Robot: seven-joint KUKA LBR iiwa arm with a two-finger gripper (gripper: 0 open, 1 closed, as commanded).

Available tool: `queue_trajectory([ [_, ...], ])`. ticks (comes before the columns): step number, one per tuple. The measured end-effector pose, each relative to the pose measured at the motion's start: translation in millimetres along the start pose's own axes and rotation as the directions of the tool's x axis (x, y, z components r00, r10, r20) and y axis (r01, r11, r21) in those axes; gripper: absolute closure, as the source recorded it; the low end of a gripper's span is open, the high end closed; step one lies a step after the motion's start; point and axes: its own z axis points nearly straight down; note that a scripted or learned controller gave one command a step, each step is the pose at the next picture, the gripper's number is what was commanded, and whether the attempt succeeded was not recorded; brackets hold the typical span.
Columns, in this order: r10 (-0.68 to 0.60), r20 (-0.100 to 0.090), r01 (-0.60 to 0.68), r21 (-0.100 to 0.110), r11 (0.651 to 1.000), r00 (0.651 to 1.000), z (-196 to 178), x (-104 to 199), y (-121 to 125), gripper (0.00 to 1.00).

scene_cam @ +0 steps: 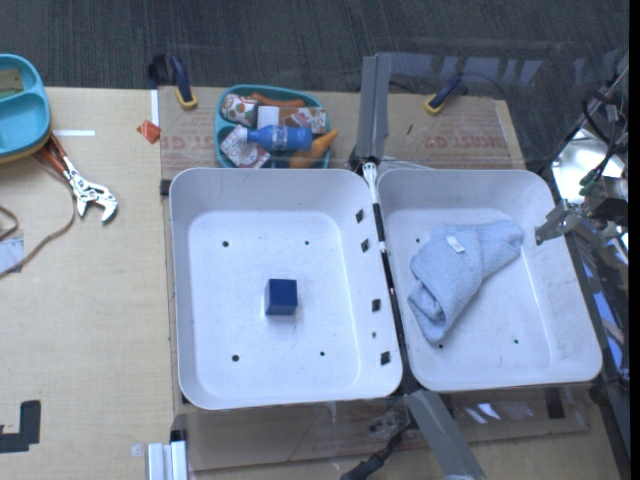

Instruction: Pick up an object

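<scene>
A small dark blue cube [282, 296] sits on the floor of the left bin [200, 368], a little below its middle. A crumpled light blue cloth [460, 268] with a white tag lies in the middle of the right bin [560, 358]. My gripper [556, 226] hangs over the right bin's right rim, to the right of the cloth and apart from it. It is small and partly lost among cables and metal parts at the view's right edge. Nothing shows in its hold.
Behind the left bin stands a teal bowl [272, 128] with several small packaged items. A wrench [88, 196] and a teal tray [20, 103] lie on the bench at far left. Two clamps [182, 80] hold the cardboard at the back.
</scene>
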Motion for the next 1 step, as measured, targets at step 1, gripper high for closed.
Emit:
queue_trajectory([
  [1,0.0,0.0,0.0,0.0,1.0,1.0,0.0,0.0,0.0,0.0],
])
